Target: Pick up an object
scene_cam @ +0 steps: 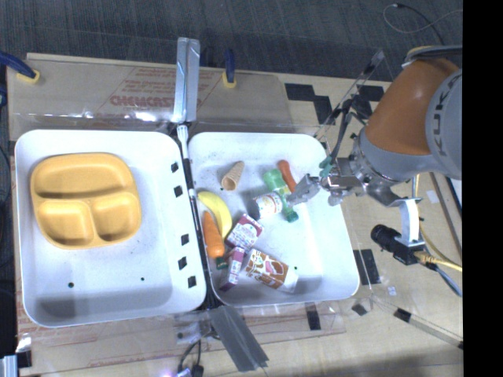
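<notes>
2 white bins side by side: yellow tray [85, 198] in left bin [31, 289], green bottle [280, 192] in right bin [334, 277] (beside carrot, banana, cartons). Gripper [305, 188] just above bottle, finger state unreadable.

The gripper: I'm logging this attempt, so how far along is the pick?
Done: the gripper has reached into the right bin, beside the green bottle. In hand: nothing visibly held. Left: grasping and lifting; banana, carrot and cone all lie in the bin.

Divided tray [85, 197] in left bin [47, 297]; banana [214, 208], carton [263, 269], cone [232, 176] in right bin [334, 269].
</notes>
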`<state>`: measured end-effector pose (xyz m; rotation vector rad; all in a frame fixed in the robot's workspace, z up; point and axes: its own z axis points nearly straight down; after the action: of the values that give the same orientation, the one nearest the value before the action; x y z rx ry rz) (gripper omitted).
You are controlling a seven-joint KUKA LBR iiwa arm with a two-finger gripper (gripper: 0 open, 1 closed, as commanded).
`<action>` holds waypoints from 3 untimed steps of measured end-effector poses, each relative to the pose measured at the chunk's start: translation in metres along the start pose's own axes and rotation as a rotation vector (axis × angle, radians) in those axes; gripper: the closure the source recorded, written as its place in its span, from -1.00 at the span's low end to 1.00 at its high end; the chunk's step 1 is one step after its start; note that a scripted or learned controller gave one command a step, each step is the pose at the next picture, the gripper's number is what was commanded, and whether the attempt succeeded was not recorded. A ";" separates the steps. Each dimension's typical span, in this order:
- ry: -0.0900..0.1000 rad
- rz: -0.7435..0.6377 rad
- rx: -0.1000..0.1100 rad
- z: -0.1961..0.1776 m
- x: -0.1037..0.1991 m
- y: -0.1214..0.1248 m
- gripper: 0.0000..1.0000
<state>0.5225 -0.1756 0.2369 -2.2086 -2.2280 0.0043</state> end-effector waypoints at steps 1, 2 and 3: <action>-0.001 0.131 -0.002 0.010 -0.030 0.070 -1.00; 0.000 0.145 0.000 0.138 -0.022 0.130 -1.00; 0.001 0.116 -0.002 0.094 0.025 0.118 -1.00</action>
<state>0.6394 -0.1497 0.1419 -2.3348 -2.0961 0.0017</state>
